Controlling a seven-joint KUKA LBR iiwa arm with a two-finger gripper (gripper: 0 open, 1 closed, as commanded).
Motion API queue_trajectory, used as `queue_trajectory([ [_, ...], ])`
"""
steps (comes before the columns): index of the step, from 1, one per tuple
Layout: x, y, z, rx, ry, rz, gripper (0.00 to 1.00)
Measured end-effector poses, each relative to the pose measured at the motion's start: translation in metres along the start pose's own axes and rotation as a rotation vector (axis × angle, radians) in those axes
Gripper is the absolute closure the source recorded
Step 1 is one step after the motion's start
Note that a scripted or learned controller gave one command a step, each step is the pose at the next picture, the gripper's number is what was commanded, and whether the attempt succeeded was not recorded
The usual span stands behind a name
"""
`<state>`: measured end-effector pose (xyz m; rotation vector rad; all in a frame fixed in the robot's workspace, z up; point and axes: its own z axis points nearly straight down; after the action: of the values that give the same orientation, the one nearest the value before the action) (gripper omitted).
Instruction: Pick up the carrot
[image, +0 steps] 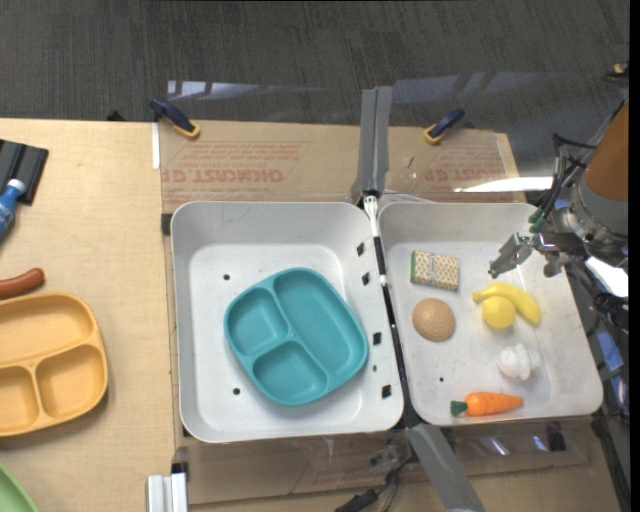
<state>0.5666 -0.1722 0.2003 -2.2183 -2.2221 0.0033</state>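
The carrot (487, 403), orange with a green top, lies on its side near the front edge of the right bin (560, 400). My gripper (527, 264) hovers over the far right part of that bin, well behind the carrot and just beyond the banana. Its fingers (501, 263) stand apart, so it is open with nothing between them.
In the right bin lie a patterned cracker block (435, 269), a brown egg (433, 320), a banana (512, 296) with a lemon (498, 313), and a white garlic bulb (514, 362) just behind the carrot. The left bin holds a teal divided plate (293, 335). A yellow tray (45, 365) sits on the bench.
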Motion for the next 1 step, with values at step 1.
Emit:
queue_trajectory([
  [1,-0.0505,-0.0371,0.0048,-0.001,0.000,-0.111,0.00],
])
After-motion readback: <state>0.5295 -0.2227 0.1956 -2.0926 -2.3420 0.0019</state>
